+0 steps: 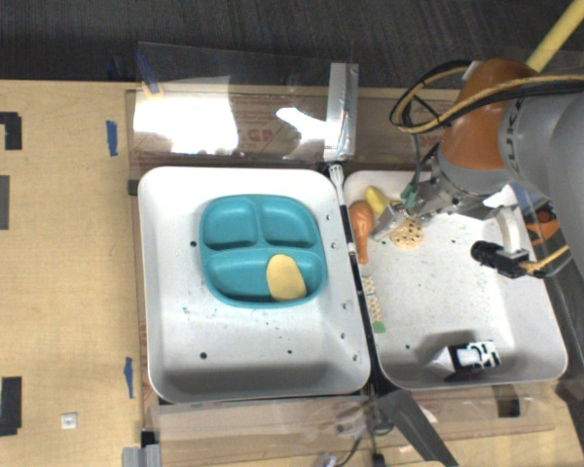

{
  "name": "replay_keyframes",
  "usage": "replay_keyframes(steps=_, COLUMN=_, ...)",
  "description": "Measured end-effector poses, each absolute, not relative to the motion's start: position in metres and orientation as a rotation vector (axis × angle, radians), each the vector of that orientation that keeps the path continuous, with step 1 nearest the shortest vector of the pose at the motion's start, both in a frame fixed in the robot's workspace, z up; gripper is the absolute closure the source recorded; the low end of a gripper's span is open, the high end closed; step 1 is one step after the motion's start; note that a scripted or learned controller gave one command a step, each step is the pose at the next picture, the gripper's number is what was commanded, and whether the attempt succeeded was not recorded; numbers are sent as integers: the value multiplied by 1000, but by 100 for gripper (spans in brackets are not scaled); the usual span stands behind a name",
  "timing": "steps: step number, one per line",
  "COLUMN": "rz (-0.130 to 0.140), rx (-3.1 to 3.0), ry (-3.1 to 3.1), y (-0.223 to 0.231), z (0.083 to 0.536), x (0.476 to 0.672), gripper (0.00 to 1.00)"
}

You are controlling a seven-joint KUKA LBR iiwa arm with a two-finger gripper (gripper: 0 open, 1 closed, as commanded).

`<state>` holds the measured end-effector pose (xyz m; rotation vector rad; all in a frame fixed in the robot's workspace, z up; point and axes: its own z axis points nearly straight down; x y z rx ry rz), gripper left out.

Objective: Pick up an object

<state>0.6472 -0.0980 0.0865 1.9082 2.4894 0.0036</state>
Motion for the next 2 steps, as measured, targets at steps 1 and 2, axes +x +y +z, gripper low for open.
replay_keyframes(steps=1, rz=1, rx=1887, ry=2518, y=-131, z=86, x=667, gripper=0)
replay_keyframes(steps=2, rz=-8, rx=1880, ry=2515, y=-134, z=100, x=668, gripper=100)
